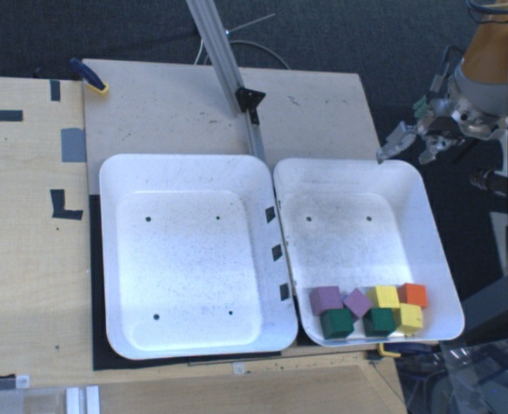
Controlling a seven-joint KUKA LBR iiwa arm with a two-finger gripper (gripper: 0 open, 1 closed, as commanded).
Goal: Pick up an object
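Here the tool (417, 139) hangs just off the far right corner of the right bin (348, 175), its two fingers spread wide with nothing between them. The blocks, two purple (326, 298), two green (337, 323), two yellow (385, 297) and one orange (414, 294), are huddled together against the bin's near right corner, touching one another. So the cluster lies well apart from the tool, down the bin's right side toward its near edge, and the reach likely has to travel that way before descending.
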